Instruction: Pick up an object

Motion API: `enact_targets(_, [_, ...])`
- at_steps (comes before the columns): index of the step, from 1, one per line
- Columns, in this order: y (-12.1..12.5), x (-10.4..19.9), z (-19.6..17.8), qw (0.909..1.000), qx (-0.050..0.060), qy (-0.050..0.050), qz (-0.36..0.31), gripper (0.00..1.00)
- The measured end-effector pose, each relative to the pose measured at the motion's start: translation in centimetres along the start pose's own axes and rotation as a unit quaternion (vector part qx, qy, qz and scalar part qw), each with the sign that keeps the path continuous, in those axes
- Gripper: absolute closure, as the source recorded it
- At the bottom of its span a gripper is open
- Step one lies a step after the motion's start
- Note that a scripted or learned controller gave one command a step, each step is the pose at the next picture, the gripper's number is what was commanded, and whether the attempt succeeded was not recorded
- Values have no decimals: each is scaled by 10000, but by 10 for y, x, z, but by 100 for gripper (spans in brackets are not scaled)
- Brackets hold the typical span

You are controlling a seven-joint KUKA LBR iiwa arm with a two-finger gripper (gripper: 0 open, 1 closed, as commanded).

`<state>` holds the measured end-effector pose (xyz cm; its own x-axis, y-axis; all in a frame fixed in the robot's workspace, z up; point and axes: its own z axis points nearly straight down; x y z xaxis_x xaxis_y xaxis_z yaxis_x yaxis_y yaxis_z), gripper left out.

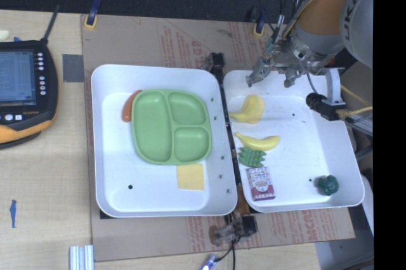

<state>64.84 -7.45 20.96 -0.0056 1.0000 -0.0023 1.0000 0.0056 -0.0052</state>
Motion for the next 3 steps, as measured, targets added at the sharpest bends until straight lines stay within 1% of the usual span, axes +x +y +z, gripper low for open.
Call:
enact_targets(1, [7, -17, 118, 10000, 16, 3, 6, 0])
enact_targets(3, [9, -44, 117, 10000, -27, -3, 5, 0])
